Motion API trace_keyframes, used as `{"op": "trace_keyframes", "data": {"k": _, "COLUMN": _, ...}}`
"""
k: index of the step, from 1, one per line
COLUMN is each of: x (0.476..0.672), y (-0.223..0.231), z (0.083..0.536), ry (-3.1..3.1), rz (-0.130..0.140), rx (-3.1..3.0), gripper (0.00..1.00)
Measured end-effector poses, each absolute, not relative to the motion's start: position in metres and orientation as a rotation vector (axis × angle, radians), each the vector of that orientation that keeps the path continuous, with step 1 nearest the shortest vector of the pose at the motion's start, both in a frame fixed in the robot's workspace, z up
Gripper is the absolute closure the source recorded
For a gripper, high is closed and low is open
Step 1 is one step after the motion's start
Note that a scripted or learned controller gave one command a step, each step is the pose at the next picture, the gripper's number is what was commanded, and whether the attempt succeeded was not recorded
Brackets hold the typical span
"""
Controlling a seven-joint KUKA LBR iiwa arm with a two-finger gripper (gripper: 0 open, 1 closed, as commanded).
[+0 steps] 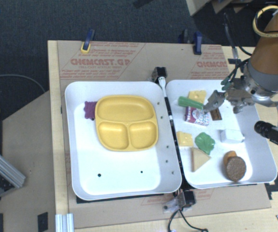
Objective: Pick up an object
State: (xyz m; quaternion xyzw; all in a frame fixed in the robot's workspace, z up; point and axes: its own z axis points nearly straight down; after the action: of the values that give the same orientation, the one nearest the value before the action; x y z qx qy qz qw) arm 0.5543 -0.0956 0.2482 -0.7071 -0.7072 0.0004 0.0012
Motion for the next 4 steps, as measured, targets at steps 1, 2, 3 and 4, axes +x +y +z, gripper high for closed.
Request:
{"op": "trace_keyframes", "data": {"k": 1, "x": 0.563, "y": -0.094, "z": 0.201, "ry": -2.217, "rz": 0.004, "rx": -2.218, "gripper": 0.00}}
{"op": "trace_keyframes", "data": {"k": 2, "x": 0.552, "y": -0.092, "z": 0.149, "ry": -2.216, "rz": 0.007, "rx": -2.217, "gripper": 0.00}}
{"op": "trace_keyframes", "data": {"k": 3, "x": 0.556, "y": -0.092, "z": 0.089, "ry": -2.219, "rz": -0.002, "rx": -2.225, "gripper": 0.00}}
{"op": "trace_keyframes", "data": {"k": 4, "x": 0.559, "y": -0.095, "z": 0.089, "ry": -2.224, "rz": -0.005, "rx": -2.231, "gripper": 0.00}}
